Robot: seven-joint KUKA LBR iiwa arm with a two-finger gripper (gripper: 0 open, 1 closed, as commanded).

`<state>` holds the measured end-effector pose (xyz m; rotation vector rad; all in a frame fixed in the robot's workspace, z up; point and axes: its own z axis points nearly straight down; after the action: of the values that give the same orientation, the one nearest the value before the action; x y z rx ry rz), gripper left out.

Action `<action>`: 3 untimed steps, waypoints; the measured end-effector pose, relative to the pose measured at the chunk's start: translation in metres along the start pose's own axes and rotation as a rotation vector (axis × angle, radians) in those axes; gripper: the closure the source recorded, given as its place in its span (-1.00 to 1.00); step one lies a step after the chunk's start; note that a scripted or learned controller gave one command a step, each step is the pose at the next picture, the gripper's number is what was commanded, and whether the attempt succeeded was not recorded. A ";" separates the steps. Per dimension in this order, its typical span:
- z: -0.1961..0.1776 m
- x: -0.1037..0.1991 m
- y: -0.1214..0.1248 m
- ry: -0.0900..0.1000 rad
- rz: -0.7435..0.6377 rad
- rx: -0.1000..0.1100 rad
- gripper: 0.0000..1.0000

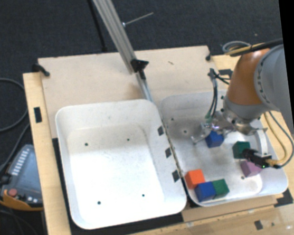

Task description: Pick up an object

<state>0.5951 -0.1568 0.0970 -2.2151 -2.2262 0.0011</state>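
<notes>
My gripper (211,132) reaches down into the right bin (182,104), near its middle. A small blue block (214,140) lies directly under the gripper's tip, touching it or very close to it. Whether the block is lifted off the bin floor is unclear. A dark green block (241,149) and a purple block (249,168) lie to the right, below the wrist. Along the bin's front edge sit an orange block (196,177), a second blue block (204,191) and a green block (220,187).
The left bin (115,161) lies beside the right one, sharing a raised divider (168,149). A slanted metal pole (121,37) rises from behind the bins. Cables hang from the wrist (278,146) over the right bin's right side.
</notes>
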 end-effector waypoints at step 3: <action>-0.131 0.109 -0.047 0.000 0.000 -0.005 1.00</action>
<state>0.5481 -0.0481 0.2280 -2.2184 -2.2286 -0.0042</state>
